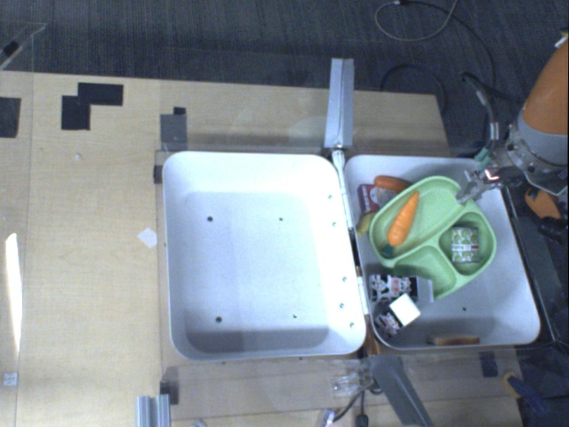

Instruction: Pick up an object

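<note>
1. Two white bins (258,341) sit side by side on a pale wooden counter (80,256).
2. Right bin: green divided tray (444,198) carrying an orange carrot (403,218).
3. Gripper (471,183) at tray's far rim; finger state cannot be determined.
4. Dark carpet (222,16) beyond, with a cable (427,12).

The arm (544,123) is running off the right edge, so only its orange band and a grey stretch are showing. The gripper (476,183) is appearing small and blurred at the rim of the green divided plate (433,261) — its fingers are too indistinct to read. The plate is covering part of an orange-red item (388,183) behind it and part of a black-and-white printed packet (393,286) below. The contents of the plate's right compartment (464,243) are looking too blurred to identify.
</note>
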You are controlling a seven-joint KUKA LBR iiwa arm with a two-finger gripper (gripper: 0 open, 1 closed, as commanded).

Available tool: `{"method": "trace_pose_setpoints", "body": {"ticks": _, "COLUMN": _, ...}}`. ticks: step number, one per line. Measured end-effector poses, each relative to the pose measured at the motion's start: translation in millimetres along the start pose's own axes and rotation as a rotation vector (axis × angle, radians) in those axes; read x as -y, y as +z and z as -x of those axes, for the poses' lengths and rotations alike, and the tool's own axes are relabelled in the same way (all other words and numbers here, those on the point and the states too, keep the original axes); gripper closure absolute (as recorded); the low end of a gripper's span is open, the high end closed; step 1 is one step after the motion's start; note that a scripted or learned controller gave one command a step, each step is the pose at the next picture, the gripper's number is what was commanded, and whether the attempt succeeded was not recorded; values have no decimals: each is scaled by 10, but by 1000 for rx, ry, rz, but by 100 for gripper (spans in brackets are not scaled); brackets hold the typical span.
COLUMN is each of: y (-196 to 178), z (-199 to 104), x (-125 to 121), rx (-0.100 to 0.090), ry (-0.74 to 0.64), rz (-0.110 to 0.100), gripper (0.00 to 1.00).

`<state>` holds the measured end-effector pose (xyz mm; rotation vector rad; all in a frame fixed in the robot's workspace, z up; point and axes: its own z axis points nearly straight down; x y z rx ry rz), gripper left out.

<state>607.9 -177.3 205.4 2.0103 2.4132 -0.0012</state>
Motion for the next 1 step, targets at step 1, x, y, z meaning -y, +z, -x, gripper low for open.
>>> {"method": "trace_pose_setpoints", "body": {"ticks": 1, "y": -60, "z": -10, "x": -12, "rx": 0, "ry": -8, "rz": -4, "gripper": 100}}
